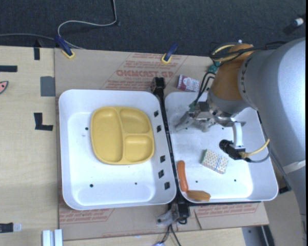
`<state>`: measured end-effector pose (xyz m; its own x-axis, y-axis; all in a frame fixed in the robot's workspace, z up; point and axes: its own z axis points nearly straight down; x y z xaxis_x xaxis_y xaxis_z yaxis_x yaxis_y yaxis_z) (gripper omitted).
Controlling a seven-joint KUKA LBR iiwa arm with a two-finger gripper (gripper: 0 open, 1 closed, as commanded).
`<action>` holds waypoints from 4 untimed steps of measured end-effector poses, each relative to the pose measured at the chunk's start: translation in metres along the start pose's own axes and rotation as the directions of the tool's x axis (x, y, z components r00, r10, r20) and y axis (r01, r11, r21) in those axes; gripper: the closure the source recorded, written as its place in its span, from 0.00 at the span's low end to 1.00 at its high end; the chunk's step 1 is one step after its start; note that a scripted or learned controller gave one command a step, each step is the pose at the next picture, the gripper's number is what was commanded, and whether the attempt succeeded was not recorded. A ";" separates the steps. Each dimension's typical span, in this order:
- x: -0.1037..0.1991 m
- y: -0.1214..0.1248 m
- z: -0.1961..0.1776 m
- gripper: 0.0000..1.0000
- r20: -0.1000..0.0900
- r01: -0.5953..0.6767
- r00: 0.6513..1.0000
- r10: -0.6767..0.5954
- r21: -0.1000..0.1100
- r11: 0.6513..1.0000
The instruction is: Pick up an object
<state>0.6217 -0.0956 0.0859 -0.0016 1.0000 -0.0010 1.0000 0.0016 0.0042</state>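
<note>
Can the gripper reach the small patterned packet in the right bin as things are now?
Probably yes. The patterned packet lies flat on the floor of the right bin, apart from the orange sausage and the bin walls. The gripper hangs over the same bin, and nothing lies on top of the packet.

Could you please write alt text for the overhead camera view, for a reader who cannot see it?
A grey robot arm reaches from the right, its gripper low over the right bin, which holds a patterned packet and two sausages near its front-left corner. The left bin holds a yellow divided plate.
</note>
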 end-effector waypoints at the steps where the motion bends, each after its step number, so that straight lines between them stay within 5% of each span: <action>1: 0.000 0.000 -0.010 1.00 0.000 0.000 1.000 0.000 0.001 1.000; 2: 0.000 0.000 -0.009 0.00 0.000 0.000 1.000 0.000 0.001 1.000; 3: 0.001 0.000 -0.019 1.00 -0.002 0.001 1.000 -0.001 0.002 1.000; 4: 0.001 0.000 -0.018 0.00 -0.002 0.001 1.000 -0.001 0.002 1.000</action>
<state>0.6211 -0.0947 0.1043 -0.0022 1.0000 0.0010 1.0000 0.0022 0.0018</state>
